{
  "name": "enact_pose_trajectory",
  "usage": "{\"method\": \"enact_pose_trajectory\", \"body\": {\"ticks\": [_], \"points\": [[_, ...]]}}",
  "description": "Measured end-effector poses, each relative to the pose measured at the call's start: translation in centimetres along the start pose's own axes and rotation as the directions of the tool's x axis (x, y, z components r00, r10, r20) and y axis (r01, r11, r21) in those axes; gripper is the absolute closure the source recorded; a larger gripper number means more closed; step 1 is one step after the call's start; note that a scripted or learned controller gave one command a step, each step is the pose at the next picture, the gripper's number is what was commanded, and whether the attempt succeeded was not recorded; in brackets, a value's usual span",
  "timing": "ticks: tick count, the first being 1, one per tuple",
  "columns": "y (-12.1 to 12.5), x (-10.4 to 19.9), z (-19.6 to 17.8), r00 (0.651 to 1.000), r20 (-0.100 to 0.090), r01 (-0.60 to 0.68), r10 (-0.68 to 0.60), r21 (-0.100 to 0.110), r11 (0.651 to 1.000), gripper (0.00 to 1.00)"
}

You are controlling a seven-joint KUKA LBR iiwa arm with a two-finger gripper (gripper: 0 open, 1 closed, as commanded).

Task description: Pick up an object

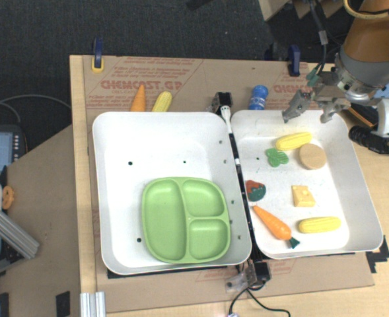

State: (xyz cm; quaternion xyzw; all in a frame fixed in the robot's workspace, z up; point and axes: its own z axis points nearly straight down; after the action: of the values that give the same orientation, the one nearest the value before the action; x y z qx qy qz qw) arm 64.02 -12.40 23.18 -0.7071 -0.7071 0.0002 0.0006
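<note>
Corn (293, 140) lies beside broccoli (277, 156), wooden disc (312, 156).

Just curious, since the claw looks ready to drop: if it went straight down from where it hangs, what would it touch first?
Probably the yellow corn cob at the back of the right bin; the open gripper hangs just above and behind it. Depth is hard to judge, so it might meet the bin floor instead.

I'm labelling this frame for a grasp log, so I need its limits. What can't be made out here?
- Arm, camera view: its upper part is cut off by the top and right edges.
- Blue object behind the right bin: too small to identify.
- Red and green item beside the divider: too small and blurred to name.
- Pincer: hangs open above the bin's far edge; its height above it cannot be judged.
</note>
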Motion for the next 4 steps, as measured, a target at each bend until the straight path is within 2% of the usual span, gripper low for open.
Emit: {"method": "enact_pose_trajectory", "body": {"ticks": [1, 2, 3, 4], "points": [[0.8, 0.8, -17.0, 1.000, 0.005, 0.003, -0.003, -0.023, 1.000, 0.00], [-6.8, 7.1, -11.4, 1.000, -0.003, 0.005, -0.005, 0.007, 1.000, 0.00], [-12.3, 17.1, -5.6, 1.000, -0.003, 0.010, -0.010, 0.010, 1.000, 0.00], [-14.6, 2.3, 8.2, 1.000, 0.005, -0.017, 0.016, 0.015, 1.000, 0.00]]}}
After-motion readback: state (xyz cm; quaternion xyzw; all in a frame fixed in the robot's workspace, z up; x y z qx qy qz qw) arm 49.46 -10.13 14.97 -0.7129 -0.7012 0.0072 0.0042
